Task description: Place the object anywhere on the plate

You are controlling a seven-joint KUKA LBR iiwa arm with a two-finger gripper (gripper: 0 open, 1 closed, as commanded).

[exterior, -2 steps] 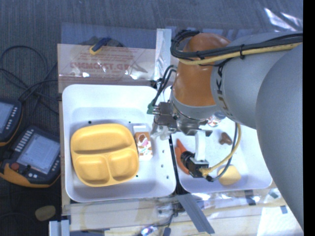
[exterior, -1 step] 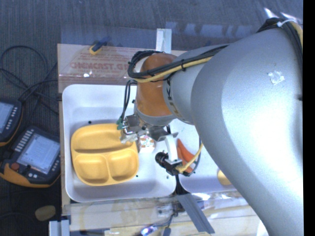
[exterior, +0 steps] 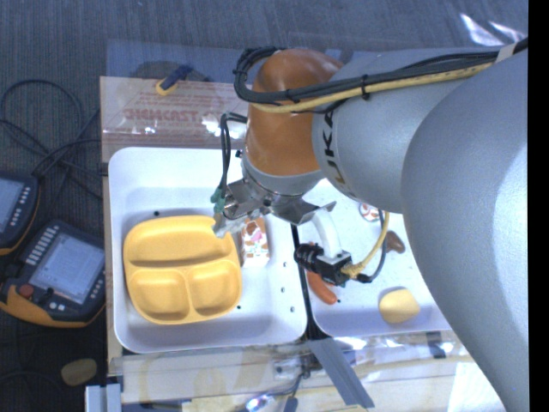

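I see my pincer point(exterior: 233, 220) over the yellow plate's point(exterior: 182, 267) right rim; I cannot tell its state. The small packet point(exterior: 255, 240) lies just beside the plate, probably light and crinkly; I'd grip its narrow sides.

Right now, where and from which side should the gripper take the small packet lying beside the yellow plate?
Take the packet across its narrow sides, at mid-length, coming from above. It seems to lie flat and long on the bin floor, right of the plate, leaving its sides free.
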